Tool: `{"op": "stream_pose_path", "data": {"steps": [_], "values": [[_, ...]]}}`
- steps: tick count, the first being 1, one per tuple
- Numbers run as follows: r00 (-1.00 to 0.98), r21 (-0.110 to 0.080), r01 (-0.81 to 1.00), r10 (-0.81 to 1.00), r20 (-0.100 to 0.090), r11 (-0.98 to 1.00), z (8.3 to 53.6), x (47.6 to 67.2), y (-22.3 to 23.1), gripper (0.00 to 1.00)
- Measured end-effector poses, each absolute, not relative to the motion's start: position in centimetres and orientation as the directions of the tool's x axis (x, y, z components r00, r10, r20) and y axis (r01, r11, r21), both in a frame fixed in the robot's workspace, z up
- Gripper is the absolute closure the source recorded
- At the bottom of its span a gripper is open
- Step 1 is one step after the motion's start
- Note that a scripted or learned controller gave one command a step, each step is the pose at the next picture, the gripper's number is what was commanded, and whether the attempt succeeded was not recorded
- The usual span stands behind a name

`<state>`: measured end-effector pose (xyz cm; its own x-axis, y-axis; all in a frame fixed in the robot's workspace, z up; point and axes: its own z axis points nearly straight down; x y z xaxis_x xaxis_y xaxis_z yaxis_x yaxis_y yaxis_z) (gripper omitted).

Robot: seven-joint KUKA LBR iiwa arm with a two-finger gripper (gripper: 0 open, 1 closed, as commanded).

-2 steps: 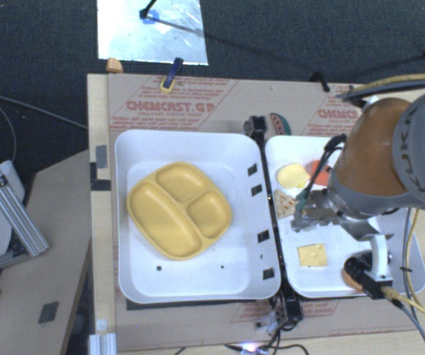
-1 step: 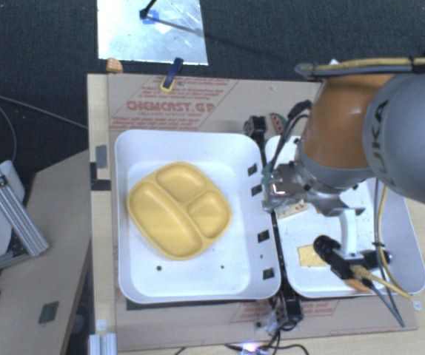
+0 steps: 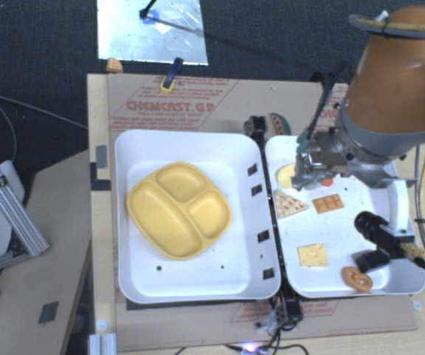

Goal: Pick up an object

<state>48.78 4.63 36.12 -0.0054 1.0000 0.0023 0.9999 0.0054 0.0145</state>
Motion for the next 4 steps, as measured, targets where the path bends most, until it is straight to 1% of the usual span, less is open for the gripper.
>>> {"op": "stream_pose_path", "data": {"steps": [1, 2, 3, 4], "values": [[0.003, -0.004, 1.0, 1.0, -0.002, -0.003, 27.7, 48.6, 0.4, 1.0], [-0.011, -0.005, 1.0, 1.0, 0.002, 0.011, 19.6, 48.5, 9.2, 1.0], [0.002, 0.005, 1.0, 1.0, -0.001, -0.002, 24.0, 49.8, 5.0, 1.0], [-0.003, 0.002, 1.0, 1.0, 0.0, 0.003, 23.8, 49.7, 5.3, 0.0]]}}
